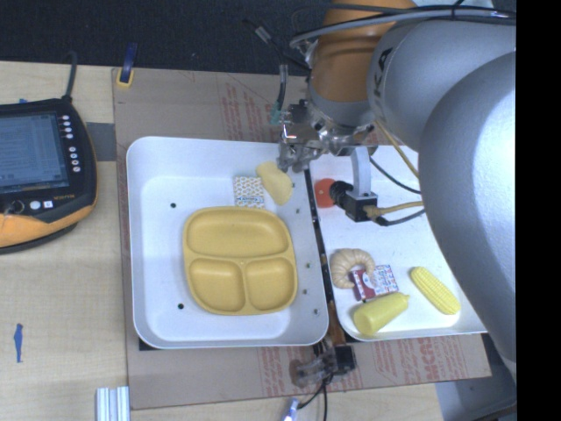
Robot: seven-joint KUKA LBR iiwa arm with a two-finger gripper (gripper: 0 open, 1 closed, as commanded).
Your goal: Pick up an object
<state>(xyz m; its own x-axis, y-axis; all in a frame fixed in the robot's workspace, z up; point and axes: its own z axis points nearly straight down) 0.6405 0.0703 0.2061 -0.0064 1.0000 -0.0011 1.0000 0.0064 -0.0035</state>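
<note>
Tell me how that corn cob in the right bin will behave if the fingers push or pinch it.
The corn cob looks rounded and tapered, so it will probably roll or pivot when nudged. Its glossy, plastic-looking surface may slip in a pinch. It lies clear of the yellow bottle, leaving room to close.

Two white bins point(149, 235) point(438, 323), one yellow divided tray point(238, 260), one corn cob point(435, 289), one bagel point(349, 262), one tablet point(39, 169)

Right bin point(412, 330) far wall hidden behind arm point(456, 121). Red object point(324, 192) partly covered by black fitting point(355, 204). Pendant point(39, 169) cut by left edge.
</note>
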